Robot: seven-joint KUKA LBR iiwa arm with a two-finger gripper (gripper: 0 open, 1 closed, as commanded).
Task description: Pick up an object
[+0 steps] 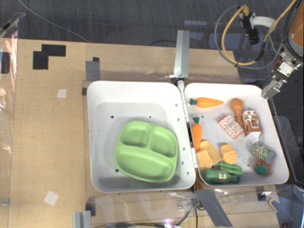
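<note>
Camera view: red packet (230, 126) label unreadable, right bin (273, 127).

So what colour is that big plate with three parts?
Light green. The plate shows in the camera view, in the left bin.

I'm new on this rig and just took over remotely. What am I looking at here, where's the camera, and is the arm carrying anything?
One fixed camera looks down at a slant on a bench with two white bins. The left bin holds a green divided plate. The right bin holds toy food: two carrots, a drumstick, a small red packet, a green bottle. The robot arm enters from the right; its pincer hangs at the right bin's far corner, with nothing visibly held.
</note>
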